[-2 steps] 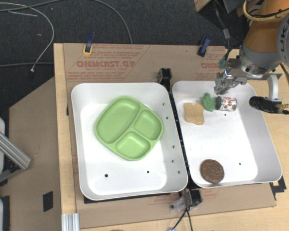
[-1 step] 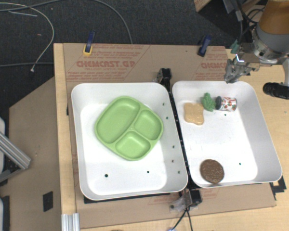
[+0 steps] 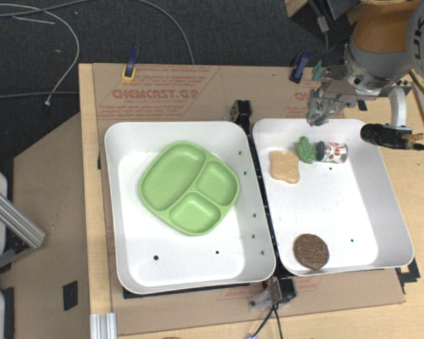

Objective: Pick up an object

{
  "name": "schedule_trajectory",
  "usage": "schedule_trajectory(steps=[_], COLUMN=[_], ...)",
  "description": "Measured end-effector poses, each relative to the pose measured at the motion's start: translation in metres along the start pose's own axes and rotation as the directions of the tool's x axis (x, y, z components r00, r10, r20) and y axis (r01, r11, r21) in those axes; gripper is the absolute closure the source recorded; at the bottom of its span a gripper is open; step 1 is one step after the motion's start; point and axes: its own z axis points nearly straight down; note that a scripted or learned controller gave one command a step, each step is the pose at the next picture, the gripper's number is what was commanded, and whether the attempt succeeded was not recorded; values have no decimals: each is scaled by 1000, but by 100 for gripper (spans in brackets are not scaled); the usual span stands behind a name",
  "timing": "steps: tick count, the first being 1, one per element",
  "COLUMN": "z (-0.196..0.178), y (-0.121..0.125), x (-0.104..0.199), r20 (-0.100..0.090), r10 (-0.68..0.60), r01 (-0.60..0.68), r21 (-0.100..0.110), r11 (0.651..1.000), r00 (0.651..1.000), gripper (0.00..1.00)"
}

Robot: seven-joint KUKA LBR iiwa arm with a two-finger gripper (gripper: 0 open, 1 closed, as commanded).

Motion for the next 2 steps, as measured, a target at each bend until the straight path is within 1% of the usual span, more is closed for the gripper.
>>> schedule_trajectory(steps=[1,2], z=[-1,15], y=[-13,-37], x=[58,105], r20=[-2,-2], r10=[-5,-4], r01=[5,4], r21=[1,3], r11=[1000,1000], r00=[1000,1000], gripper=[100,100])
